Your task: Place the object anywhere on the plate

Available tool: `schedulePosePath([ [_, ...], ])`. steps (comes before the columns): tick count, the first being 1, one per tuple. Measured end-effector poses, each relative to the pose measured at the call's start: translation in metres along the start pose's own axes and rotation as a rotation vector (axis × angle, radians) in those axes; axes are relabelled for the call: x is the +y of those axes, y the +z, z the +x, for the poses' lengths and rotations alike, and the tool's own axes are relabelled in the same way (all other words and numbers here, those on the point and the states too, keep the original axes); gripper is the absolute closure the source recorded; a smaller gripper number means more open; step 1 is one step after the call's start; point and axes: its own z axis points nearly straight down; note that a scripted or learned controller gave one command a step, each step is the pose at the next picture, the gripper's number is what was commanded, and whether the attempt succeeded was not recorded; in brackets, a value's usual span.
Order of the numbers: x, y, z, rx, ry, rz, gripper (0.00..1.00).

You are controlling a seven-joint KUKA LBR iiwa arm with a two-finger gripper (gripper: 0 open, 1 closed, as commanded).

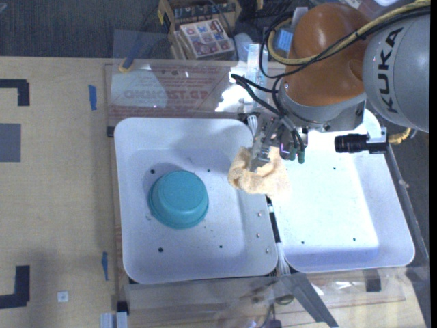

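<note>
Hanging over the rim between the bins, the hand (261,157) is gripping a yellow cloth (258,176); the teal plate (179,198) is waiting, well apart, for it.

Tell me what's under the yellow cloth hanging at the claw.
The cloth hangs from the claw over the seam between the two bins: left bin's right rim and right bin's left edge. The patch directly beneath is covered. The teal plate sits apart, left.
</note>
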Motion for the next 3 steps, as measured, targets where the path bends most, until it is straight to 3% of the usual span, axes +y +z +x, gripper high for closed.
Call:
schedulePosePath([
  [1,0.042,0.012,0.038,0.0,-0.254,0.0,1.0],
  [2,0.075,0.016,0.075,0.001,-0.26,0.0,1.0],
  [3,0.074,0.016,0.075,0.0,-0.259,0.0,0.0],
])
